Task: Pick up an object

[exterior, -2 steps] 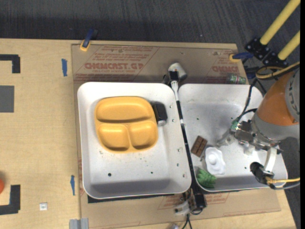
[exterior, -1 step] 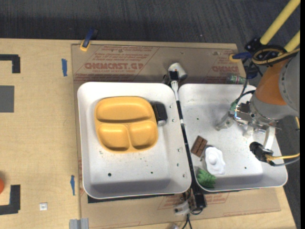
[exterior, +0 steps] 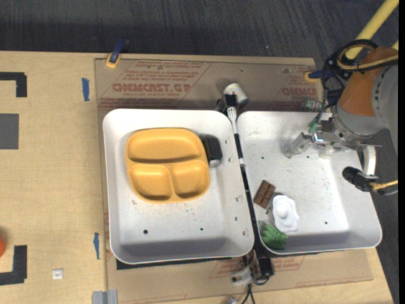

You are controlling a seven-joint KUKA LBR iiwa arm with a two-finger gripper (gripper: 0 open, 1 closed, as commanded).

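From the overhead camera I see the grey arm with its orange band [exterior: 359, 90] reaching in at the right of the frame, its wrist bent down over the upper part of the right-hand shallow white bin [exterior: 329, 233]. The two-finger gripper [exterior: 302, 143] hangs low near the bin floor at upper centre of that bin; it is blurred against the white plastic, so I cannot tell how its jaws stand, and I see nothing between them.

In the same bin, towards the lower left corner, lie the things on offer: a small brown rectangular block [exterior: 264, 194] like a chocolate bar, tilted; just below and right of it a lumpy glossy white figure [exterior: 286, 213]; and below that a fuzzy green piece [exterior: 274, 235] at the bin's rim. All three sit well apart from the gripper.

The left-hand white bin [exterior: 126, 233] holds a smooth yellow plastic tray with three compartments [exterior: 168, 163], rounded at the corners, with a small black object [exterior: 212, 149] touching its right edge. Both bins rest on a brown cardboard sheet [exterior: 190, 84] printed in red.
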